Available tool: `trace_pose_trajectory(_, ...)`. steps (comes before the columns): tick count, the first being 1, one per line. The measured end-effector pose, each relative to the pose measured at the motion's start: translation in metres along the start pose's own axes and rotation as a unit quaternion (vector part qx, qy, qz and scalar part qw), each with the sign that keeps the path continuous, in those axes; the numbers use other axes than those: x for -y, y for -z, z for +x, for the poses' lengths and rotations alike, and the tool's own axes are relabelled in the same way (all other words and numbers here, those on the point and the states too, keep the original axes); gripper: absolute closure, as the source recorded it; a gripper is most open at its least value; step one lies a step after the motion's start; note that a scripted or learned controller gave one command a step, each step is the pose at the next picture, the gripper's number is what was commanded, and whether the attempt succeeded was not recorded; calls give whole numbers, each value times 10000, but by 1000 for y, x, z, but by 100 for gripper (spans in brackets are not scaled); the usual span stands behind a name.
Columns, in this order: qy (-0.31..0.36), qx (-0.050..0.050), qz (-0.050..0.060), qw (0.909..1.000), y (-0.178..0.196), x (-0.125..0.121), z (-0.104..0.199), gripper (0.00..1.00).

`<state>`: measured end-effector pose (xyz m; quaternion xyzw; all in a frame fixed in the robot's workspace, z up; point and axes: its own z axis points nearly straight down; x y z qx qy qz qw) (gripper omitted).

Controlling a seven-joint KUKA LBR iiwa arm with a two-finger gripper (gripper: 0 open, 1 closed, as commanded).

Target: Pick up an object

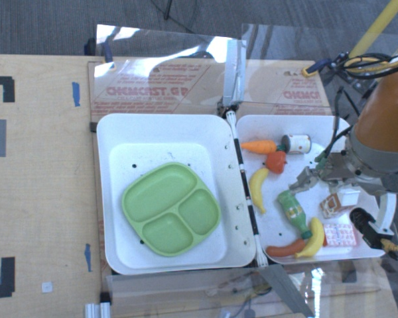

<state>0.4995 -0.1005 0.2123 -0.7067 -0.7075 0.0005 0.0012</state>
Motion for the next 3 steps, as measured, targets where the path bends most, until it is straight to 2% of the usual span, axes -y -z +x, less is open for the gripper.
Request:
trace_pose_trajectory(1, 161, 7, -61, 9999, -124, 17, -9, 0)
trace_pose_trajectory(2, 132, 50, -93, 9999, -113, 16, -14, 100)
trace_pose_trajectory(3, -60, 4, -7, 10000, -24, 0, 56, 100)
